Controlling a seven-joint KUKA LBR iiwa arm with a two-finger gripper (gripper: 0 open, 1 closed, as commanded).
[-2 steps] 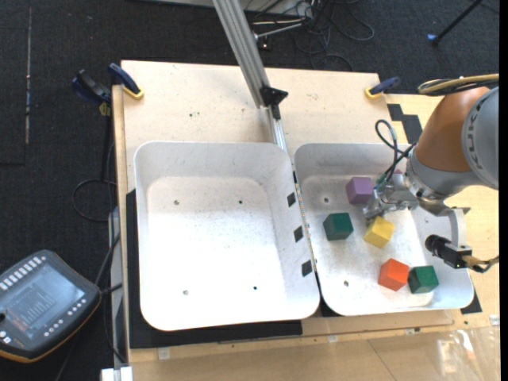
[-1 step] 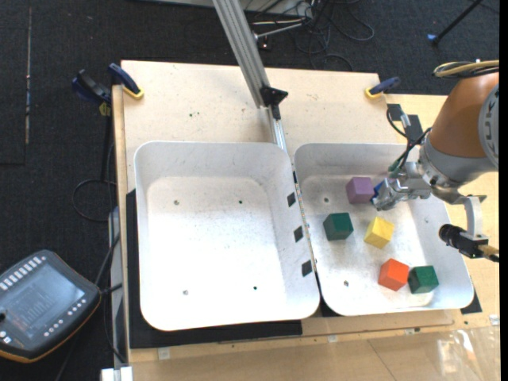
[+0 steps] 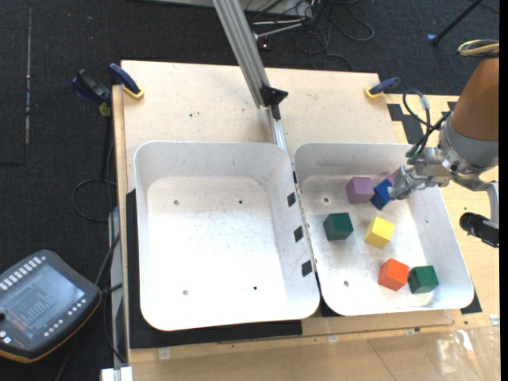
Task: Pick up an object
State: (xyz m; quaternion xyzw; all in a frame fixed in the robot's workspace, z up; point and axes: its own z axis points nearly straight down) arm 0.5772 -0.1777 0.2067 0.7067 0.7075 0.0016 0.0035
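The right bin holds several small cubes. My gripper reaches in from the right, over the bin's far part. A blue cube sits tilted between its fingertips, and the gripper is shut on it. A purple cube lies just left of the blue one, touching or nearly touching it. Nearer the front lie a dark green cube and a yellow cube. An orange cube and a second green cube sit side by side at the front right.
The left bin stands beside the right one, with a shared ridge between them. A slanted metal rail runs down to the bins' far edge. A teach pendant lies off the bench at the lower left.
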